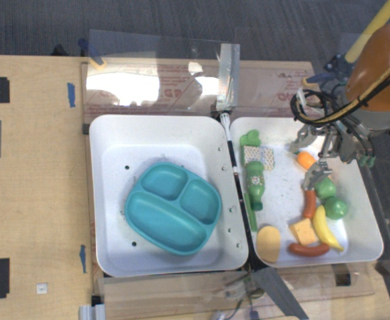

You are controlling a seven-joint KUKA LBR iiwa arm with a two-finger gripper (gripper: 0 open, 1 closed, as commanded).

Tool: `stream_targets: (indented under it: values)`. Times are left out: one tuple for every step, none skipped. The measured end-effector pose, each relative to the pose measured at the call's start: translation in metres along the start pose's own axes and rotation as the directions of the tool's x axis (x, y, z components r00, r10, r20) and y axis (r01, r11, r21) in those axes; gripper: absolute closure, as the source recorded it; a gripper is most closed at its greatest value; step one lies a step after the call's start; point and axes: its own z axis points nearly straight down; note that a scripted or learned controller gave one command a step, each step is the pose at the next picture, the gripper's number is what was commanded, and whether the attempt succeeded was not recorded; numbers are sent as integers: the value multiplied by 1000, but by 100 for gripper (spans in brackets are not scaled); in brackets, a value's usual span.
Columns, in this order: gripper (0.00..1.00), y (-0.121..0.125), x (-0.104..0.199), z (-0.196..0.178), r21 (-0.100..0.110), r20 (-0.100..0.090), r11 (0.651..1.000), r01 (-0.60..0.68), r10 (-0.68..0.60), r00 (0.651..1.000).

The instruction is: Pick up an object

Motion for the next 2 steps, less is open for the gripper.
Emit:
stream_targets:
  values:
    - [0,-86,-38,104,2,-1,998,-58,58,998]
    - [0,-65,-6,125,1,4,991,-135,135,991]
